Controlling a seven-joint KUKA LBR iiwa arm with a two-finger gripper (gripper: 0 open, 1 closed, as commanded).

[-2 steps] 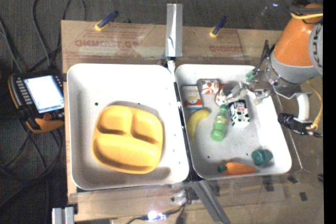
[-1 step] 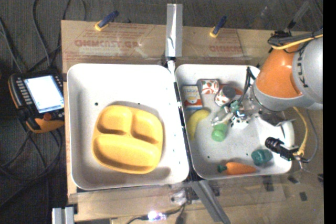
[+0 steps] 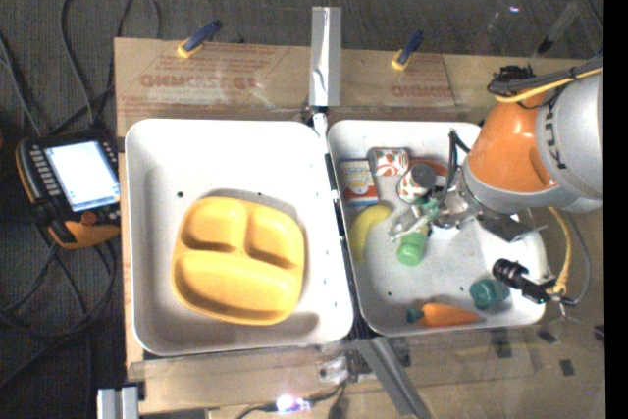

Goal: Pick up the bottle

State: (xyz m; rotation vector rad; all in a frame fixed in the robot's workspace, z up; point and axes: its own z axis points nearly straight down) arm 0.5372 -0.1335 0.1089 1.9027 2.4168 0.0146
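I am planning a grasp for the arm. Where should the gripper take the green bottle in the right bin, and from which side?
The small green plastic bottle seems to lie tilted in the right white bin, beside the yellow banana. Grip probably across its round body from above, fingers on its two long sides. The two-finger gripper is just above it; the banana side looks tight.
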